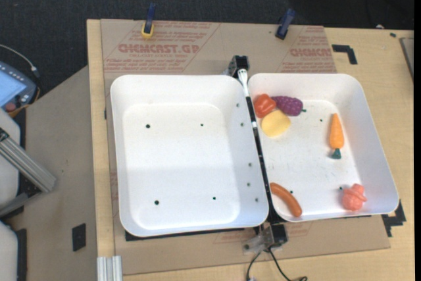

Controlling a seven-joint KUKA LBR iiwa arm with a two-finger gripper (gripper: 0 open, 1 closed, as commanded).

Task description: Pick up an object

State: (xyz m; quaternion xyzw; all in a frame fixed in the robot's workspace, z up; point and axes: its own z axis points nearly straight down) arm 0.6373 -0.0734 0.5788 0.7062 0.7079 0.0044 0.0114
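You see dark floor around the cardboard-topped bench (197,43), then the left bin (131,95), and beside it the right bin (368,115) holding a carrot (336,131), sausage (286,199) and perhaps grapes (288,104).

High fixed camera, slanting down, both bins (191,85)
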